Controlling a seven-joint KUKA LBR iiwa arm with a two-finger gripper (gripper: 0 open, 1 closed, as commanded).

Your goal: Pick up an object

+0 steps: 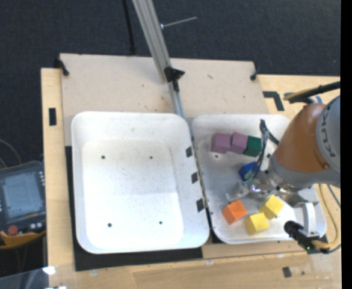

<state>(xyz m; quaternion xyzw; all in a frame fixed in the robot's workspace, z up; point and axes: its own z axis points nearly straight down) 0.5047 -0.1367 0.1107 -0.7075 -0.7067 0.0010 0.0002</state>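
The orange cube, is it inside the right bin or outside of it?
Inside. The orange cube rests on the floor of the right bin, within its white rim, near two yellow cubes.

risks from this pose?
1. The gripper sits low in the right white bin, amid tightly grouped blocks. The blue block is right beside it and partly hidden, so a grasp may clip or push it rather than capture it.
2. The orange cube and two yellow cubes lie just below; closing or lifting could knock them aside.
3. The arm hides the contact area, making a miss hard to confirm.
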